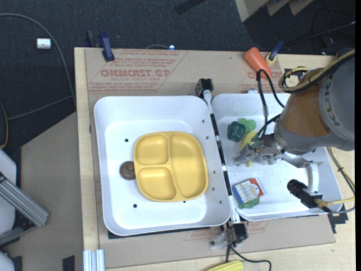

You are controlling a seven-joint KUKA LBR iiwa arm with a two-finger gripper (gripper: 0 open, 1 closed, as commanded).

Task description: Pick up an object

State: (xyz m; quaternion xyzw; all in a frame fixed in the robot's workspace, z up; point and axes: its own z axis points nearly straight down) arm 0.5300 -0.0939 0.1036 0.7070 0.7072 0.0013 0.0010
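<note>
nearest lies the small printed packet (248, 192) in the right bin (282, 210): light and crinkly by the look, best pinched across its short sides. one green toy (241, 129) sits above it. the gripper (248, 154) hovers between them; its state i cannot tell. left bin (107, 151): one yellow tray (169, 165).

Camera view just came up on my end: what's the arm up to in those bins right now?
The KUKA arm is reaching into the right bin, with its gripper low near the bin's left side, next to a green object. A small blue, white and orange packet lies nearer the front, apart from the gripper. The left bin holds a yellow divided plate with a small brown object beside it. No grasp is visible.
</note>
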